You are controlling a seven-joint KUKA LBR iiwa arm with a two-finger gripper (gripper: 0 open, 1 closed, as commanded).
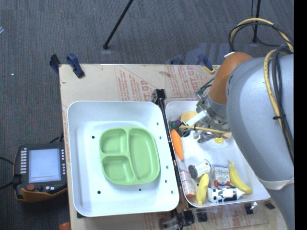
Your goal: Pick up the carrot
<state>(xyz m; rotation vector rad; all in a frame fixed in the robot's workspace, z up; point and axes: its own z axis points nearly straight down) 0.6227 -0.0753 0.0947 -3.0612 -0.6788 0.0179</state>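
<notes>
One carrot (177,144) and two bananas (238,178) lie in the right bin (249,174); whether the jaws are wide or narrow cannot be told.

robot lab (teach pendant (41,170), tripods (120,18))

Orange carrot (177,144); light green divided plate (129,155); yellow banana (239,178); white bins (81,128).

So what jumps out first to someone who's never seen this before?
The big grey arm with its orange band, reaching in from the right over the right bin. Next, the green divided plate alone in the left bin, and the orange carrot among toy foods by the right bin's left wall.
</notes>
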